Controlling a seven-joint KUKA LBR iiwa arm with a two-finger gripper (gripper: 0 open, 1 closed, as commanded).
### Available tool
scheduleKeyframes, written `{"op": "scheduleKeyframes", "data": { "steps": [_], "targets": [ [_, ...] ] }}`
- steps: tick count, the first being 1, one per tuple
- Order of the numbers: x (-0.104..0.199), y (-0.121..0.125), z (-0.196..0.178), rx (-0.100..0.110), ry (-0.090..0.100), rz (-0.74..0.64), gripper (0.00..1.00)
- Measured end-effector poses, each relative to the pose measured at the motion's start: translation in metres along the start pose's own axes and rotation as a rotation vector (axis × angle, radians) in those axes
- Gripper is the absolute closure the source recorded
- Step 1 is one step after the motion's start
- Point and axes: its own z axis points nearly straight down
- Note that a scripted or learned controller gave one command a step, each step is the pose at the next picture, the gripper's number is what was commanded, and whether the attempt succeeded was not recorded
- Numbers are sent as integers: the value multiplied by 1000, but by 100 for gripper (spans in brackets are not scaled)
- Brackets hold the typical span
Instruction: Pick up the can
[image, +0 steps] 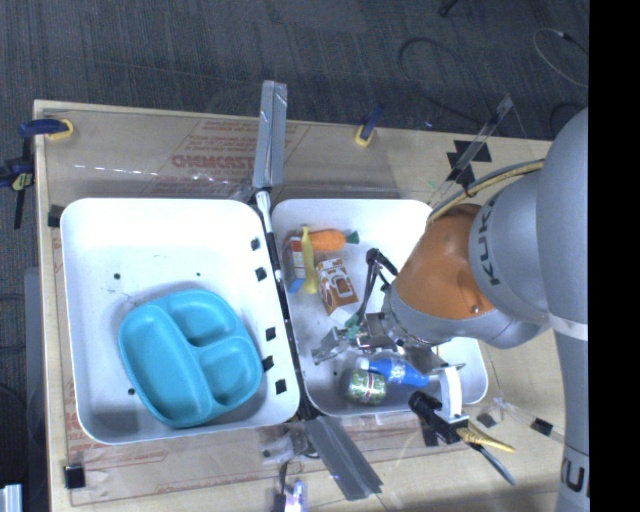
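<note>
The can (378, 383) lies on its side near the front edge of the right bin (400, 212); it has a green and silver end and a blue label. My gripper (347, 341) hangs low in the right bin, just behind and to the left of the can. The orange wrist band and the grey arm cover the bin's right part. Nothing shows held in the gripper.
A small brown and white box (337, 284), an orange carrot-like toy (327, 240) and a slim yellow and red item (300, 260) lie at the back left of the right bin. A turquoise divided plate (190, 353) rests in the left bin (120, 240).
</note>
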Motion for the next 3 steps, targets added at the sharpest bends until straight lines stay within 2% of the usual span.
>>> {"op": "scheduleKeyframes", "data": {
  "steps": [1, 2, 3],
  "targets": [
    [49, 3, -122, -3, -2, -48, 0],
    [0, -1, -28, 1, -1, -129, 0],
    [-16, 0, -74, -4, -3, -222, 0]
  ]
}}
